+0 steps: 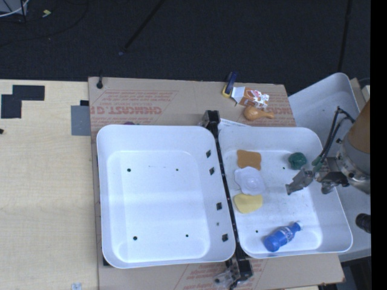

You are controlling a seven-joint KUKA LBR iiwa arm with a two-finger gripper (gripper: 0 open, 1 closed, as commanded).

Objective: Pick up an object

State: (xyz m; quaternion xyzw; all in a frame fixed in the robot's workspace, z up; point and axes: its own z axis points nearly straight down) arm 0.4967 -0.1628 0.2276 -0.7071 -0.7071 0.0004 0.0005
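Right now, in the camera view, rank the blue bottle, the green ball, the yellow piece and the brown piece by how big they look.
1. blue bottle
2. yellow piece and brown piece: alike, too close to rank
3. green ball

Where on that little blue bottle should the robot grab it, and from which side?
Probably across the middle of the blue bottle, coming straight down from above. It lies on its side near the front of the right bin, slanting, with bare floor on both long sides. Jaws turned crosswise to its length would close on the narrow round body; gripping end to end looks likely to slip.
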